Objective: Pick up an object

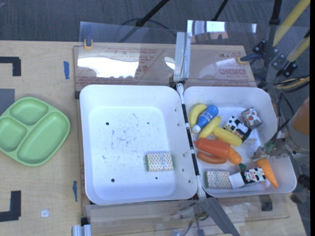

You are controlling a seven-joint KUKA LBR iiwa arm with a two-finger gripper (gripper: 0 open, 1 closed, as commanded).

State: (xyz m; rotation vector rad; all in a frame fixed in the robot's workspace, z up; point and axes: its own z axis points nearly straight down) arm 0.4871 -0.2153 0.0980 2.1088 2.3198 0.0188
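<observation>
Down at the right bin's (269, 102) near-right corner, the tool (268, 151), whose state I cannot tell, hangs above a small carrot (268, 173), probably light, rigid and slick, best pinched mid-body.

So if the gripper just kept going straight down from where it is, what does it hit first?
Probably the small carrot by the right bin's edge, just below the gripper; depth is hard to judge from this slant.
</observation>
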